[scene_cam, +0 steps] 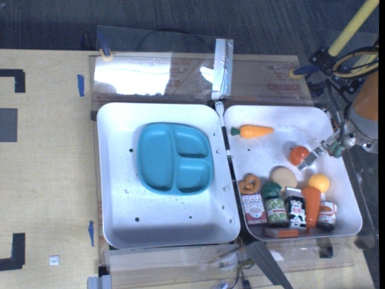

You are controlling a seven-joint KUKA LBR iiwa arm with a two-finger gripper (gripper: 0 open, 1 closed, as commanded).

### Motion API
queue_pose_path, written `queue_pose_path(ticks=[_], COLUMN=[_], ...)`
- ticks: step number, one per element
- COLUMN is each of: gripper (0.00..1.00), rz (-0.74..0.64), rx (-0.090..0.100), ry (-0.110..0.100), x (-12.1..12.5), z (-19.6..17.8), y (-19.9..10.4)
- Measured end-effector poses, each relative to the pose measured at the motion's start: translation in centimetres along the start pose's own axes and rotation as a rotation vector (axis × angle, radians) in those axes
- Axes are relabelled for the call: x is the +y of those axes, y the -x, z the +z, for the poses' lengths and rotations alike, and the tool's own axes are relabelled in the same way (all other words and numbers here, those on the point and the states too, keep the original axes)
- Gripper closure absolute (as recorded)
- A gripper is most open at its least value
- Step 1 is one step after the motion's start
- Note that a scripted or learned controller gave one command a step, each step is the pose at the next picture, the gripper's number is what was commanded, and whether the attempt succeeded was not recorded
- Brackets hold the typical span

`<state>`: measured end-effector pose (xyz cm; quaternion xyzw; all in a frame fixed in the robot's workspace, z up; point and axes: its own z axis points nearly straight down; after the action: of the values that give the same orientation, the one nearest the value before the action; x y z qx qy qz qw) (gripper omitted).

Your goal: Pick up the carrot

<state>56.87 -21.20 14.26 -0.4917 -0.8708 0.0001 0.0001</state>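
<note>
Packets and small cartons (275, 208) crowd the near edge of the right bin (352, 221). Above them my pincer (322, 150) hangs by that bin's right edge; how far it is open I cannot tell. Its tip is just beside a red-orange ball (298, 155). Well apart, the carrot (252, 131) lies near the bin's far left corner. Beyond, in the left bin (114, 209), rests a blue divided plate (175, 158).

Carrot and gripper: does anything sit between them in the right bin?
In the camera view the carrot lies near the right bin's top edge, the gripper at its right side. Between them is mostly bare white floor; a red-orange tomato sits just left of the gripper.
</note>
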Motion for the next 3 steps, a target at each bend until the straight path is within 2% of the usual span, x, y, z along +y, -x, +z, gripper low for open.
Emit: queue_pose_path(ticks=[1, 2, 3], gripper=[0.0, 0.0, 0.0], rz=[-0.251, -0.364, -0.615], rx=[0.0, -0.003, -0.011], ry=[0.001, 0.003, 0.006], x=[-3.7, -1.6, 5.7], z=[0.1, 5.6, -0.5], y=[-0.8, 0.5, 4.7])
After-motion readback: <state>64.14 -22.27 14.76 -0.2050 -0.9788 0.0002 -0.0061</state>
